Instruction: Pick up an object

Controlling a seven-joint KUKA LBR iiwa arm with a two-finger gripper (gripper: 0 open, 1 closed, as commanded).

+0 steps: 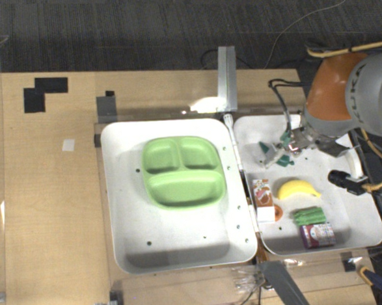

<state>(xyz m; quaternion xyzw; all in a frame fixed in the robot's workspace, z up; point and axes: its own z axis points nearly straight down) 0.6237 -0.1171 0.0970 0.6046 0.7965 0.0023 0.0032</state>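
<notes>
While the jaws' state cannot be told, the gripper (283, 150) hangs low over the right bin (372, 230). Contents there: banana (297, 189), green packet (309, 215), maroon can (317, 235). Left bin (129, 244): green divided tray (182, 170).

Views: one fixed camera, mounted above the surface (45, 211).
Direction: looks down at a slant; the surface's far edge lies toward the top of the frame, with dark floor (136, 22) beyond it.
Distance: far enough to take in both white bins whole, with bare surface to the left of them.
Centre of frame: the left bin (126, 244), with the right bin (372, 227) touching its right side, close to the surface's right edge.
Arm entry: the grey arm (370, 97) with its orange band (330, 93) comes in from the frame's right, over the right bin's far right corner.
Near edge: the surface runs out of the bottom of the frame.
</notes>
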